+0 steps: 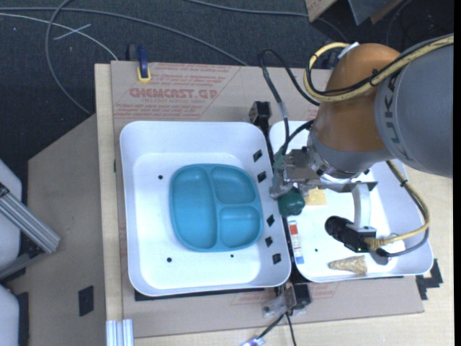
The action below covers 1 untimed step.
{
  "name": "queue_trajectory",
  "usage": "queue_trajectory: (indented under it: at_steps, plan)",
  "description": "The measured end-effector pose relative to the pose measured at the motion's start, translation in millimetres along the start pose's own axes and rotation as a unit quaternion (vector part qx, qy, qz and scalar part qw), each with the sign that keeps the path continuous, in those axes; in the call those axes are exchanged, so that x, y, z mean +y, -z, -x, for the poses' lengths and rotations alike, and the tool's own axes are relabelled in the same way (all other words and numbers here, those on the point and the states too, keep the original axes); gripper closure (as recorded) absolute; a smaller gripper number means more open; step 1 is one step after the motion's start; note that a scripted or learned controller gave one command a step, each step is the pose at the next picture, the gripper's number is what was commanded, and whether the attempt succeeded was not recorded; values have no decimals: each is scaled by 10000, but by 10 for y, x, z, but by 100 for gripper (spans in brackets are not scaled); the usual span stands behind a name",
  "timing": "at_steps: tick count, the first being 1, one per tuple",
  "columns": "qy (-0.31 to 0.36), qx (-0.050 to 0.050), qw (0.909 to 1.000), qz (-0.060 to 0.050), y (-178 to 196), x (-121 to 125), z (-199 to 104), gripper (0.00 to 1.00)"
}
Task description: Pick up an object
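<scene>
Green object (292, 205) sits at the right bin's (403, 265) left edge, directly under our gripper (287, 187); we cannot tell whether it is grasped, so we judge the pick unproven, the lift remaining, with a blue tray (215, 206) in the left bin (144, 193)

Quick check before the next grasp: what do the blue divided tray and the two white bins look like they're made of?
The blue divided tray looks like moulded plastic with a matte to satin finish: one even colour, soft rounded ridges between its three compartments, only dull highlights. The left bin and right bin look like thin formed white plastic, smooth and slightly glossy, with rounded corners and rolled rims; coated metal can't be ruled out.
</scene>
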State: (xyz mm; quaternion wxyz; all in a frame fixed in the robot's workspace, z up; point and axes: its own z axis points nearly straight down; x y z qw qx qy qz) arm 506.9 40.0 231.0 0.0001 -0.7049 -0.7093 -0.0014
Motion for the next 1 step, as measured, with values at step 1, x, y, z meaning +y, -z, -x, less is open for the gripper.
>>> queue_trajectory:
  at_steps: [1]
  plan:
    - [-11,-6,10000,-9,-145,67,-515,100]
